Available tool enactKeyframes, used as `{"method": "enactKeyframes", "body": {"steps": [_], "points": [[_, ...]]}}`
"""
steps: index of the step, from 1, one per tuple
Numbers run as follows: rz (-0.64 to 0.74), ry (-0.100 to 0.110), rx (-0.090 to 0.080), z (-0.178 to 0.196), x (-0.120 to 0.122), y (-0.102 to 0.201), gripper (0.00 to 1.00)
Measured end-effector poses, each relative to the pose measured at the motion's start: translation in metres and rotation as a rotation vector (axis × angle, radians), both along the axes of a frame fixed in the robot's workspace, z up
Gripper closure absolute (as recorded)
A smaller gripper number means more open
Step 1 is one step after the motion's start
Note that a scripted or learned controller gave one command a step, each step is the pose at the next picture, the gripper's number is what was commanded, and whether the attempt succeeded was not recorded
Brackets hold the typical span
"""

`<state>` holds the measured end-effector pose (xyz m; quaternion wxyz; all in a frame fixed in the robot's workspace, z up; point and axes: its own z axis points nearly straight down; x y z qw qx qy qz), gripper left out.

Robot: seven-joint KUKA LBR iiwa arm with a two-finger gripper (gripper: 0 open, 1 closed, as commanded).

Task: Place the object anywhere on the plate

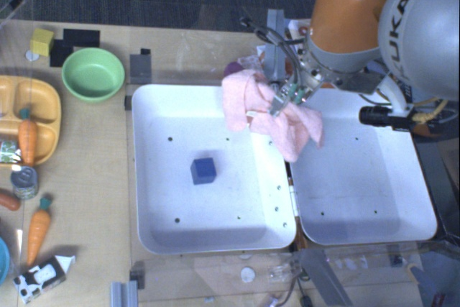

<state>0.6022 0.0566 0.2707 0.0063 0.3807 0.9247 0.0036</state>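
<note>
Above the seam between two white bins, the gripper [280, 101] has its fingers clamped on a crumpled pink cloth [277, 118] (plate well left, on the desk).

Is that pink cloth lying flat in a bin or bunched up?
Bunched up: the pink cloth is crumpled in folds, draped over the divide between both bins, under the claw.

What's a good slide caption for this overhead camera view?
KUKA arm's claw lifts a pink cloth over the seam between two white bins; a blue cube sits in the left bin.
</note>
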Motion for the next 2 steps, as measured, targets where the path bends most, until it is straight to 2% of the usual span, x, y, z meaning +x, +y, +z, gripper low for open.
{"method": "enactKeyframes", "body": {"steps": [1,2], "points": [[0.014,0.01,0.0,-0.066,0.046,0.055,1.0],[0.019,0.01,0.0,-0.132,0.003,0.111,1.0]]}}
